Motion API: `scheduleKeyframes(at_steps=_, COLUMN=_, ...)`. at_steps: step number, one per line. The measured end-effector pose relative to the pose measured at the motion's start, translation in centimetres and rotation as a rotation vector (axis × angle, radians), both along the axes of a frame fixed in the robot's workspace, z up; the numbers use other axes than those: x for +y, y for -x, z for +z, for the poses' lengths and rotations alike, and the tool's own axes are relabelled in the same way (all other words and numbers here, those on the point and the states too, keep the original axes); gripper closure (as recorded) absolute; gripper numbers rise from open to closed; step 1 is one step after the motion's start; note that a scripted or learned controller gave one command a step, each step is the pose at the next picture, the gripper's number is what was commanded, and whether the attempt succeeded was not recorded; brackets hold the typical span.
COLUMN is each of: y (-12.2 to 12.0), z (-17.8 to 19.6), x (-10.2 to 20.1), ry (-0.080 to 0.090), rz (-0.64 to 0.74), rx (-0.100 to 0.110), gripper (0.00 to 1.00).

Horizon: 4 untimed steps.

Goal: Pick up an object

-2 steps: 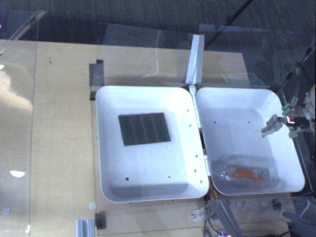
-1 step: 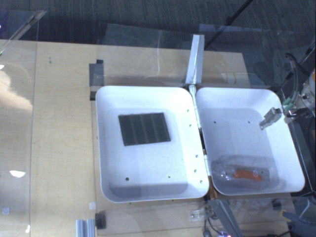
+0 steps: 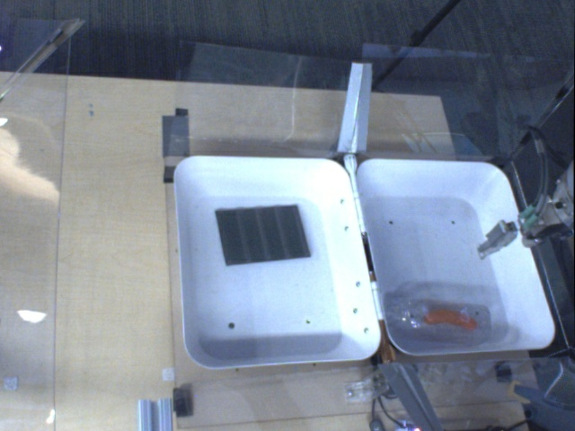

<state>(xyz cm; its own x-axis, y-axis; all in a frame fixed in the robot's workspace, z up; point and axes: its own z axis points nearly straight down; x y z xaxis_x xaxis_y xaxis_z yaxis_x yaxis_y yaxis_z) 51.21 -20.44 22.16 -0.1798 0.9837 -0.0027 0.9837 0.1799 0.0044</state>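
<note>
Clear packet with orange contents, lying flat at the near edge of the right bin, long axis across the bin; gripper poised above the bin's far right side, packet toward the front-left of it; jaw state cannot be told.

— Any writing you can read here? Labels, brands, numbers?

— None. The dark ribbed mat in the left bin has plain grooves and no print.

— And the clear packet in the right bin?

— It has something orange inside, but any lettering on it is too small and blurred to make out.

— The table?

— Bare wood grain, with no sign or sticker that can be read.
</note>
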Motion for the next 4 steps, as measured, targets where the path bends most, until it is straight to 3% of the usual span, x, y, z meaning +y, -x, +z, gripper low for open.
scheduleKeyframes(at_steps=1, y=2.0, z=-13.1, x=3.9, ry=0.001, rz=0.046, rx=-0.012, gripper=0.00)
scheduleKeyframes(at_steps=2, y=-0.4, z=-13.2, x=3.9, ry=-0.001, rz=-0.075, rx=-0.007, gripper=0.00)
scheduleKeyframes(at_steps=3, y=-7.9, z=-13.3, x=3.8, ry=-0.002, rz=-0.321, rx=-0.008, gripper=0.00)
scheduleKeyframes(at_steps=4, y=-6.8, z=-0.8, x=0.6, ry=-0.001, rz=-0.428, rx=-0.003, gripper=0.00)
